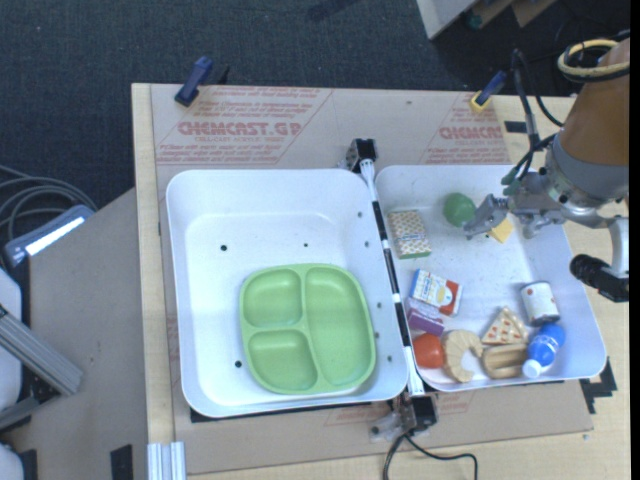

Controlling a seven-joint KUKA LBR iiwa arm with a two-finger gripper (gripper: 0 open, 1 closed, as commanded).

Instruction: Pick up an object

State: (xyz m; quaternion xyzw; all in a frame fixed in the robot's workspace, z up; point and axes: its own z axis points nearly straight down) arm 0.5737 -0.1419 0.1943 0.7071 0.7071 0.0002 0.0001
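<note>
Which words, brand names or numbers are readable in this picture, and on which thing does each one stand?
"CHEMCAST GP" in red, on the brown protective sheet behind the left bin; the last letters are unclear.
The same red print repeats on the sheet behind the right bin, too blurred to read fully.
Smaller red lines under both prints: too small to read.
Small carton and small bottle in the right bin: labels too blurred to read.

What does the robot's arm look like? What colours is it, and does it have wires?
The arm is a thick round tube with an orange band above a grey wrist section. At its end is a small grey metal two-finger gripper. Thin black cables run along the arm, and a black knob-like part sticks out below the wrist.
</note>
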